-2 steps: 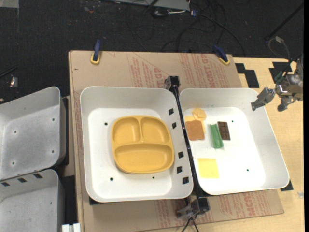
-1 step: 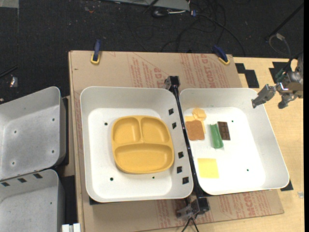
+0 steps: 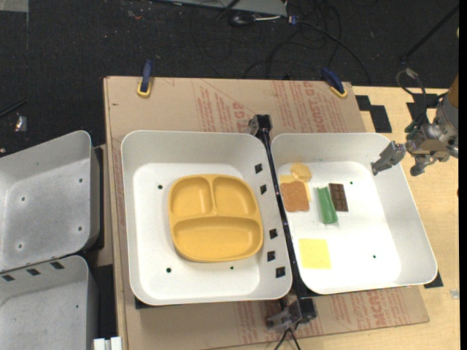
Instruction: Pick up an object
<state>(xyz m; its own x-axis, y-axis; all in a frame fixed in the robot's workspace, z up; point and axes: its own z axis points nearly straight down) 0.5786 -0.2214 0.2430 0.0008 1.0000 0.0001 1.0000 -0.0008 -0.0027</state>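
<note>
End effector (image 3: 401,162) sits over the upper right rim of the right bin (image 3: 408,217), fingers spread apart, nothing between them; one finger (image 3: 387,157) angles in over the bin wall, the other hangs just outside the rim. From there the pieces lie well apart to its left, bunched near the divider: a dark brown bar (image 3: 338,197), a green stick (image 3: 326,205) just beside it, a tan square (image 3: 295,195) with a small yellow round piece (image 3: 300,172) touching its top edge, and a flat yellow square (image 3: 314,254) lower down on its own. Likely trouble, as I judge it: brown bar and green stick lie so close that a descent on one could nudge or pinch the other; the yellow square looks thin and flat, so fingers may scrape the bin floor and slip off; a descent from the present spot would risk striking the rim. All pieces look small, low and matte, toy-food sort. Left bin (image 3: 139,195) holds a yellow divided plate (image 3: 216,219), far off on the surface (image 3: 190,100).
</note>
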